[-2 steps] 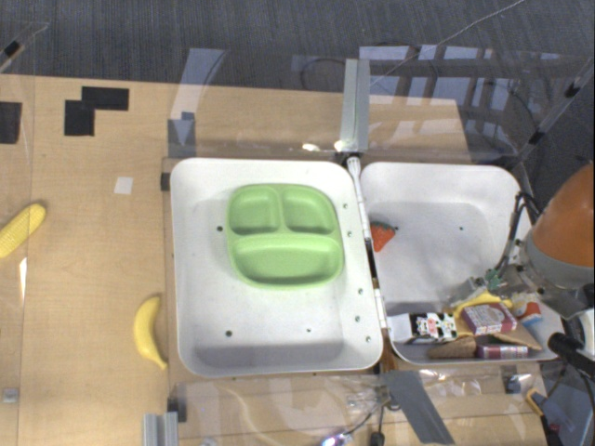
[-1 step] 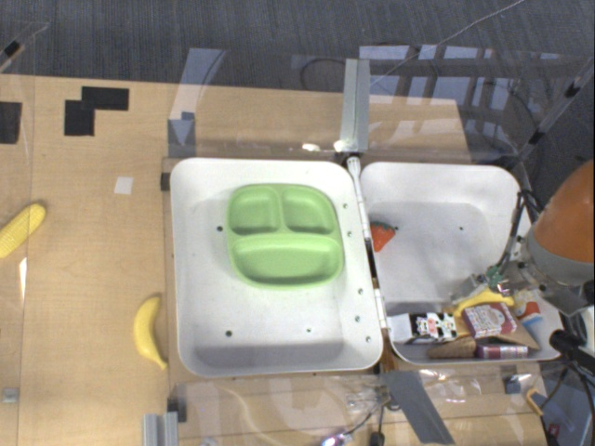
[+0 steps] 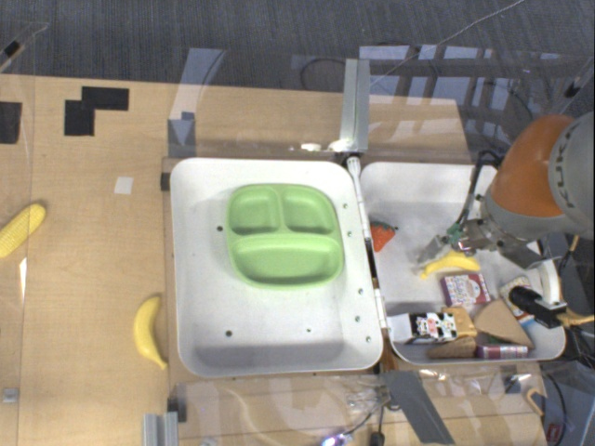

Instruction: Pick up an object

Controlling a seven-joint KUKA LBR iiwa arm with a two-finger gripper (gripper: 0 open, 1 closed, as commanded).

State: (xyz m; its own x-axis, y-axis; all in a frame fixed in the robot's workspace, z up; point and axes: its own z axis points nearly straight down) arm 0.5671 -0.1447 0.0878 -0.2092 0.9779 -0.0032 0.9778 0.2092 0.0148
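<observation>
Camera view: gripper [image 3: 453,241] hangs just above the yellow banana [image 3: 450,265] in the right bin [image 3: 409,193]; perhaps touching; grip unclear.

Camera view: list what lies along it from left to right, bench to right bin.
Corn cob → banana on the bench → green divided plate in the left bin → red item in the right bin → small banana under the gripper.

One fixed overhead camera looks down (at a slant) on both bins [image 3: 270,179].
</observation>
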